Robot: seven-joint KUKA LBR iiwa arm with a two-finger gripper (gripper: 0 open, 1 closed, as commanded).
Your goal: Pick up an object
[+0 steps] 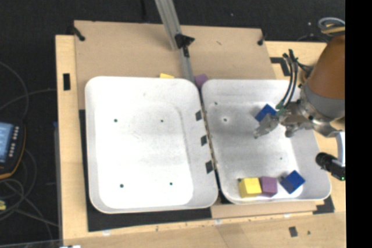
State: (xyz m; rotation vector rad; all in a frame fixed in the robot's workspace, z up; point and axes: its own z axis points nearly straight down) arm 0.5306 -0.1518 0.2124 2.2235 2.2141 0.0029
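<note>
Claw (pixel 263 125) over right bin (pixel 232 96), blue block (pixel 266 112) at fingertips; yellow cube (pixel 250 186) well apart.

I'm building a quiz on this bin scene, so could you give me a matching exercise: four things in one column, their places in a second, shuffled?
Things:
1. yellow block
2. purple block
3. blue block up in the right bin
4. blue block low in the right bin

Places:
A. by the gripper
B. between the yellow block and a blue one
C. leftmost of the near-edge row
D. rightmost of the near-edge row

Pairs: 1-C, 2-B, 3-A, 4-D
</note>
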